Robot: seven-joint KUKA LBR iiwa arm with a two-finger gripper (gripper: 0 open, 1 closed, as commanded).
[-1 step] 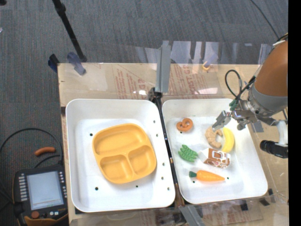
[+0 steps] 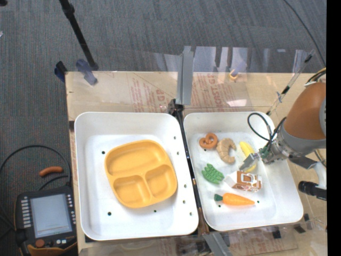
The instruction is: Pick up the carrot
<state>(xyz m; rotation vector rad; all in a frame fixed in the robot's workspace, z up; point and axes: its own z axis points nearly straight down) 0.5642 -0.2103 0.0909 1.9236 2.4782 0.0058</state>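
The carrot (image 2: pixel 237 199), orange with a green stub at its left end, lies flat near the front of the right bin (image 2: pixel 287 209). My gripper (image 2: pixel 249 164) reaches in from the right and hovers over the middle right of that bin, above a small brown-and-white packet (image 2: pixel 248 181). It is a little behind the carrot, and nothing shows in its grasp.
In the right bin also lie a pretzel (image 2: pixel 208 141), a croissant (image 2: pixel 227 150), a yellow piece (image 2: pixel 245 149) and a green vegetable (image 2: pixel 212 174). The left bin (image 2: pixel 90 137) bears a yellow sectioned plate (image 2: pixel 140 172). A teach pendant (image 2: pixel 48 217) sits at the far left.
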